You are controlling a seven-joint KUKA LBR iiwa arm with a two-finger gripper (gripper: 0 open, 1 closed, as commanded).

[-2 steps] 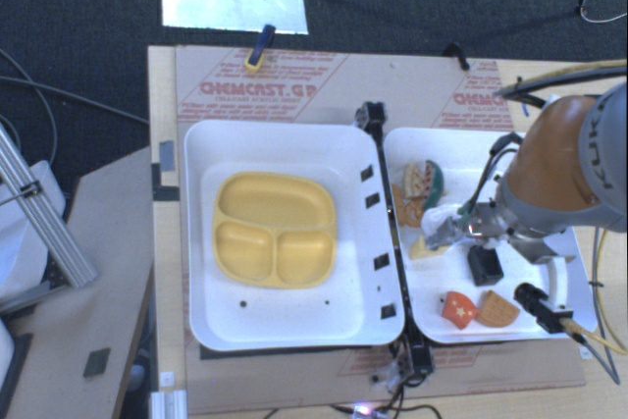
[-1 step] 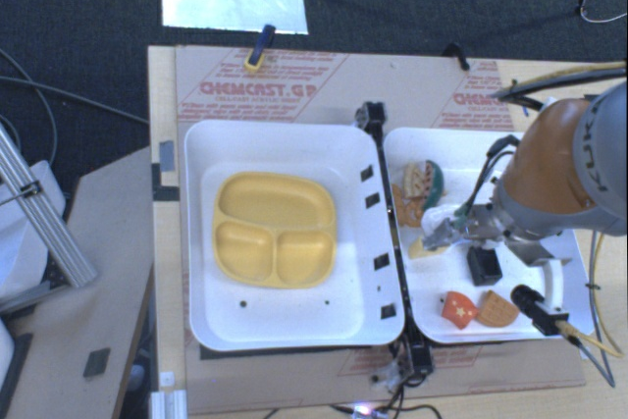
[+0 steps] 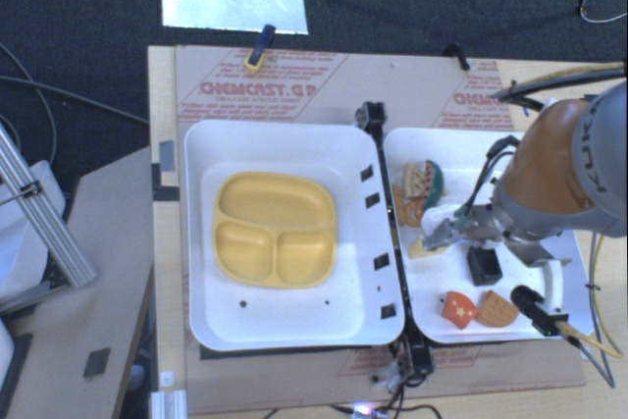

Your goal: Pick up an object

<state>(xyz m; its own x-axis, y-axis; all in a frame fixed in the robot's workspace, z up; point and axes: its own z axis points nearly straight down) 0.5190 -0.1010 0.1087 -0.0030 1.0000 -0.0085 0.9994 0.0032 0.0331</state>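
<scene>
My gripper [image 3: 439, 231] hangs low over the left part of the right bin [image 3: 549, 144], reaching in from the right under the grey arm with its orange band [image 3: 549, 167]. Just below its tip lies a pale yellow piece [image 3: 419, 248]. Beyond the gripper, towards the bin's far left, sit a striped toast-like piece [image 3: 420, 180], a teal item [image 3: 436, 178] behind it and an orange-brown item [image 3: 408, 205]. By the near wall rest a red piece [image 3: 458, 309] and a brown biscuit-shaped piece [image 3: 497, 310]. Nothing shows as held.
The left bin [image 3: 226, 152] holds a yellow divided plate [image 3: 276, 229]. A black divider with clips [image 3: 383, 211] runs between the two bins. Cardboard [image 3: 324, 83] lies under both, and a yellow-handled tool [image 3: 259, 49] rests on its far edge.
</scene>
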